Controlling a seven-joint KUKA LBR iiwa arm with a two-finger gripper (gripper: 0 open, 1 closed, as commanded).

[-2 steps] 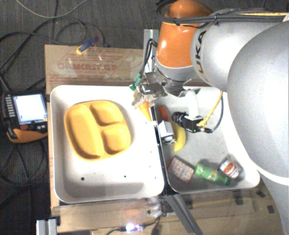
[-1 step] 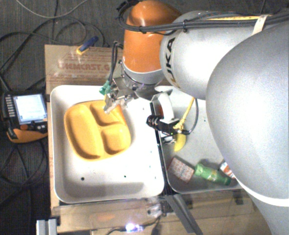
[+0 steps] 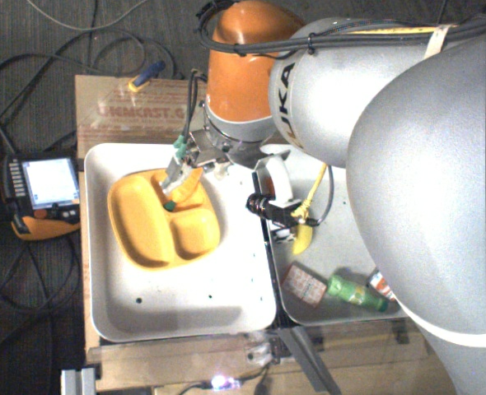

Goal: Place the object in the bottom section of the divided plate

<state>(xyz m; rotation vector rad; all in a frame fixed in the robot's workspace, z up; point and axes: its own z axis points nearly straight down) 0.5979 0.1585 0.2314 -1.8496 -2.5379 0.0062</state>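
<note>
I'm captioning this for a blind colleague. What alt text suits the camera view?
A grey and orange robot arm lowers its hand over a yellow divided plate in the left white bin. The right bin holds a green bottle and a banana.

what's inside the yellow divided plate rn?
The gripper tip sits inside the yellow divided plate, near an orange piece. Left and lower sections look bare; the gripper hides what's beneath it.

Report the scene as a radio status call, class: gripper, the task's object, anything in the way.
Gripper low over yellow divided plate, left bin. Orange object at its fingertips, near the plate's upper rim; grip unconfirmed. Plate sections look unobstructed. Green bottle in right bin.
</note>
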